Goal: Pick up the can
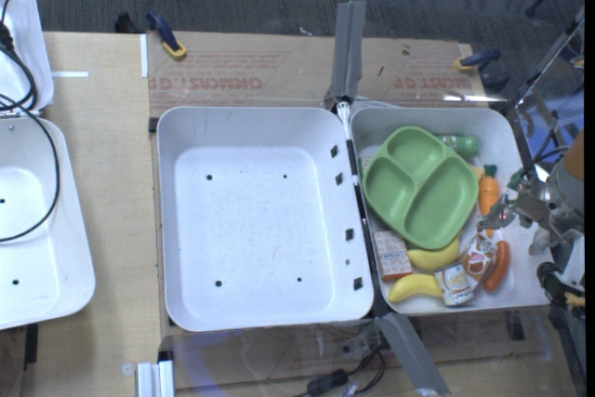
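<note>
Bench [102, 200]: pale wood-grain top, flat, with brown printed cardboard [251, 74] laid along its far side.
Floor: dark grey carpet beyond the bench.
Clamps: a blue-and-yellow clamp [165, 34] pins the cardboard's far left corner, another [476, 60] its far right corner.
Left bin [249, 217]: shallow white plastic, rounded corners, faintly speckled floor with a few small dark holes.
Right bin [514, 153]: same white plastic, touching the left bin along a grey divider post [349, 51].
Green plate [420, 185]: matte, rounded, split into compartments, tilted in the right bin's middle.
Bananas [426, 272]: two, smooth yellow, curved, just in front of the green plate.
Carrot [489, 194]: orange toy, at the green plate's right edge.
Can [482, 258]: small cylinder with a red and white label, lying near the right bin's front right, right of the bananas.
Gripper [507, 211]: metal, at the right bin's right side, just right of the green plate and just above the can; whether it is open or closed cannot be told.
</note>
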You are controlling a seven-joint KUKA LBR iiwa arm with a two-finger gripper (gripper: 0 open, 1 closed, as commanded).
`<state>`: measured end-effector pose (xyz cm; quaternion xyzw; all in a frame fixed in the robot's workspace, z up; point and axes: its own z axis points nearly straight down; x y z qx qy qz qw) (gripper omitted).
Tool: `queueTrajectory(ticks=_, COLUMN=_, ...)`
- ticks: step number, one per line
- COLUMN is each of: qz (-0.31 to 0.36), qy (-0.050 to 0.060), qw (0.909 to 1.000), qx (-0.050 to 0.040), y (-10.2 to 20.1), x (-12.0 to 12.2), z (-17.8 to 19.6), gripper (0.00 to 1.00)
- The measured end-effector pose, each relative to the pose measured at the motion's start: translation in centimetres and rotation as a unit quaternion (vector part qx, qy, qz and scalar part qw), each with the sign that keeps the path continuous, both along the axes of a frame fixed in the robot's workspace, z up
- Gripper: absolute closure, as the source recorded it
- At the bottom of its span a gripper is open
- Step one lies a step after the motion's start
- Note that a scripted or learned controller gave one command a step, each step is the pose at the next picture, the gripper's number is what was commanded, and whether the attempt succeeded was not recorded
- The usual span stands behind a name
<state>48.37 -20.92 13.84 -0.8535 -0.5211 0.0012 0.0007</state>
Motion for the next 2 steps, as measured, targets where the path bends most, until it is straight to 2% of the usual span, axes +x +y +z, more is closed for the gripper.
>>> queueTrajectory(ticks=1, qz=-0.11, qy=-0.001, qw=0.994, qx=-0.0007, y=5.8, x=-0.7, z=-4.7, gripper=0.0)
queueTrajectory(ticks=2, qz=-0.06, qy=0.0, qw=0.9982, qx=-0.0003, y=3.3, x=2.0, z=-0.1, gripper=0.0)
